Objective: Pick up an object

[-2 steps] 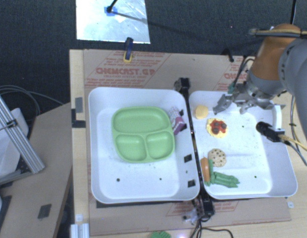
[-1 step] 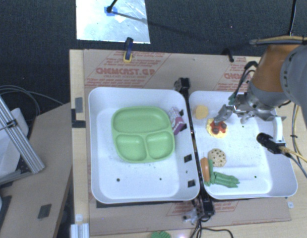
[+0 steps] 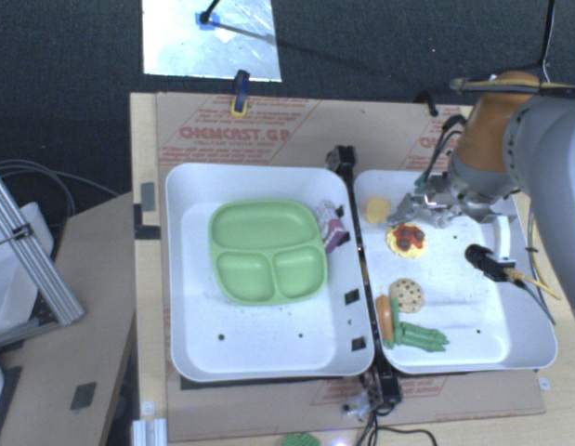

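— In the right bin (image 3: 521,344), what is going on?

— The arm (image 3: 540,147) is reaching in from the right, and its gripper (image 3: 415,214) is hanging low over the far half of that bin.

— Is it gripping something?

— I am standing right here and I cannot tell whether it is released or clenched; the metal parts are blurring together. The pizza (image 3: 407,240) is lying flat on the bin floor just on the near side of the gripper. Whether the two are touching, I cannot tell either.

— What else is sitting around it?

— A yellow disc (image 3: 377,210) is lying just beside the gripper, towards the wall the two bins share. Nearer to us, a cookie (image 3: 408,294) is lying apart from the pizza. Closer still, a carrot (image 3: 385,319) is lying along that shared wall, and a bunch of beans (image 3: 422,336) is lying just beside its near end.

— And the left bin (image 3: 202,344)?

— A green tray (image 3: 268,249) with three compartments is sitting flat in the middle of it. A small purple toy (image 3: 333,233) is lying between the tray and the bin's right wall, close to the tray's edge. I am not making out what that toy is.
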You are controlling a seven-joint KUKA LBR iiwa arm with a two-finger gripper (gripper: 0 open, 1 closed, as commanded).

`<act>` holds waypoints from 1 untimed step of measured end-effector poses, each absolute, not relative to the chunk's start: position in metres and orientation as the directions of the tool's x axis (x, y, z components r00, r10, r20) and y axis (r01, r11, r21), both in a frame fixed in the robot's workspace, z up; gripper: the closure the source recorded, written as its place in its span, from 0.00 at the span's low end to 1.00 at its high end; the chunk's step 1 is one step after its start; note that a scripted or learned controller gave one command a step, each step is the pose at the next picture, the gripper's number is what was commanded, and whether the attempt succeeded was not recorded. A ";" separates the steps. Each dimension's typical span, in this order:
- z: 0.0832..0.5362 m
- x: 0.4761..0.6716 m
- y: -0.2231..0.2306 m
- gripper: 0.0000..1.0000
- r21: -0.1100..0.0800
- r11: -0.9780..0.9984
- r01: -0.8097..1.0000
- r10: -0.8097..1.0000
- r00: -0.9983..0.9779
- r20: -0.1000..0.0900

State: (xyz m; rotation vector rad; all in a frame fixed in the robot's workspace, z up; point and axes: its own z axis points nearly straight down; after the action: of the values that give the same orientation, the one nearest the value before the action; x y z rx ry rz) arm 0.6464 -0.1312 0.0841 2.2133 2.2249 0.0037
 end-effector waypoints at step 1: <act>0.087 0.628 -0.131 0.00 0.007 0.002 1.000 1.000 -0.002 -0.001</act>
State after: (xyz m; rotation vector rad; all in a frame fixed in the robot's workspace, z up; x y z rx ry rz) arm 0.6285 -0.1308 0.0870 2.2156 2.2192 0.0059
